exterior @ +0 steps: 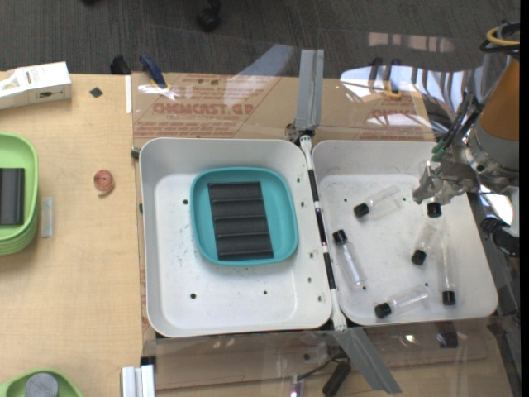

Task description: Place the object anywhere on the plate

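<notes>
A teal plate (283, 222) with a dark ribbed insert (240, 219) lies in the middle of the left bin (169, 292). Several clear tubes with black caps are scattered in the right bin (388, 259); one tube (378, 203) lies near the bin's top and another tube (402, 303) near its front. The gripper (436, 187) hangs over the right bin's upper right part, far to the right of the plate. A black cap (433, 210) sits directly below the gripper; I cannot tell whether the two are touching.
A grey metal strip (310, 98) stands behind the seam between the bins, on a cardboard sheet (215, 106). On the wooden bench to the left are a green tray (18, 195), a white box (33, 83) and a small red disc (102, 180).
</notes>
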### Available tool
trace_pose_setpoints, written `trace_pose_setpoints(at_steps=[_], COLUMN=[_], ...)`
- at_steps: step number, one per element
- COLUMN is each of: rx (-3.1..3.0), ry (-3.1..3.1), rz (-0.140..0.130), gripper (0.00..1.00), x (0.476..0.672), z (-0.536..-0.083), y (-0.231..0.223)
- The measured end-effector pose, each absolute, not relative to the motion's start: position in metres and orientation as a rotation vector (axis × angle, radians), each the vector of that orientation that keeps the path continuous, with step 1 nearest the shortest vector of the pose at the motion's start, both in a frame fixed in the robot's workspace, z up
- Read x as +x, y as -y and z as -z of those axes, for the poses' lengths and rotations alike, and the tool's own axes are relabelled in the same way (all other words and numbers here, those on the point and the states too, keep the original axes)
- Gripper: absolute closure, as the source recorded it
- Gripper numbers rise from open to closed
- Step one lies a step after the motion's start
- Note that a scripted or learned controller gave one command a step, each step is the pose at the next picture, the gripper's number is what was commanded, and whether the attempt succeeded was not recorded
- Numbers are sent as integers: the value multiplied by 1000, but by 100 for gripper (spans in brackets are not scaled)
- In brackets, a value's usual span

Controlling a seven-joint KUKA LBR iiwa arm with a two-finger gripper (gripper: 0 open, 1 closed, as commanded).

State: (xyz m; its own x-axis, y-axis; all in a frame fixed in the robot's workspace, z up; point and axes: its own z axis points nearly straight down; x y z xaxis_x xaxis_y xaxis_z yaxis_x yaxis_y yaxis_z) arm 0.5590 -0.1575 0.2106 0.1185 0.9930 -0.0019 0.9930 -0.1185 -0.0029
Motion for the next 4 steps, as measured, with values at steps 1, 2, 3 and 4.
trace_pose_setpoints(at_steps=[1, 2, 3, 4], rx=[-2349, -2418, -2555, -2681], ry=[2085, 2005, 1827, 1638], rz=[-5, -5, -5, -5], gripper=[0, 0, 0, 0], x=[559, 536, 552, 519], z=[-211, -288, -399, -441], y=[158, 208, 214, 211])
